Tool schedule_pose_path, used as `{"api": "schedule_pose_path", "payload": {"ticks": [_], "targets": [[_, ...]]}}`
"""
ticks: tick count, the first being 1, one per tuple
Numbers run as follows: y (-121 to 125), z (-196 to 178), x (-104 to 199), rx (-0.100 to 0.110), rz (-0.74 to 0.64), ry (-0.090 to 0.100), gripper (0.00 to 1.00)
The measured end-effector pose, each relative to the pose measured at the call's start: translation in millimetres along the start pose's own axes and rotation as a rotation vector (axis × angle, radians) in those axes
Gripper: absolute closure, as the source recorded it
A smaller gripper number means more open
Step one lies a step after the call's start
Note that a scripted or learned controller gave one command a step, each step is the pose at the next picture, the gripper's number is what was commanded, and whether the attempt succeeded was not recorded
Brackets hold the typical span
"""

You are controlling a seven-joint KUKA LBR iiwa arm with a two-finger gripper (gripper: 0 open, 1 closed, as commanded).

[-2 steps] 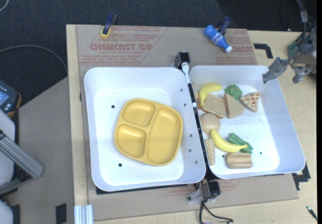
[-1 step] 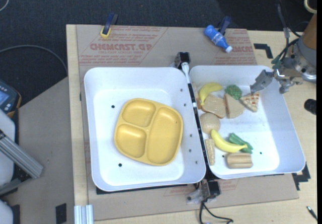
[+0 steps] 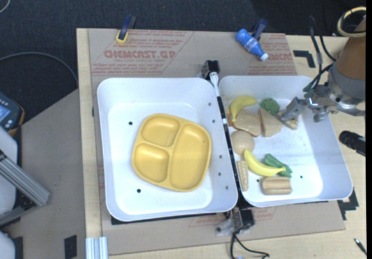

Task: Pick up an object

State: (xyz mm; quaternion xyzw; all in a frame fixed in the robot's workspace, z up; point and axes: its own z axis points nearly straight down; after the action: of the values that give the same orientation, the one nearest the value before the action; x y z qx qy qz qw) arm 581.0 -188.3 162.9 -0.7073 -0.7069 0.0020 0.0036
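Note:
My gripper [image 3: 304,114] hangs over the upper right part of the right bin [image 3: 325,159], open, with nothing between its fingers. One finger [image 3: 289,113] is just above a small tan piece [image 3: 291,124] and right of a green broccoli toy [image 3: 269,105]. Left of them lie a yellow banana [image 3: 241,103] and tan bread slices [image 3: 253,123]. Nearer the front are a second banana [image 3: 257,165], a green toy [image 3: 279,164], a tan roll [image 3: 275,185], a cream round piece [image 3: 243,142] and a thin tan stick [image 3: 242,175].
The left bin [image 3: 116,135] holds a yellow divided plate [image 3: 171,152]. A blue bottle [image 3: 251,43] lies on the cardboard behind the bins. The grey arm with its orange band [image 3: 351,66] stands over the right bin's far right rim.

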Motion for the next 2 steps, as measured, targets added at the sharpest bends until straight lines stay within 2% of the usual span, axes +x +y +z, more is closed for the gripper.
{"api": "schedule_pose_path", "payload": {"ticks": [2], "targets": [[-7,80,0,-0.003,-0.001,-0.001,0.00]]}}
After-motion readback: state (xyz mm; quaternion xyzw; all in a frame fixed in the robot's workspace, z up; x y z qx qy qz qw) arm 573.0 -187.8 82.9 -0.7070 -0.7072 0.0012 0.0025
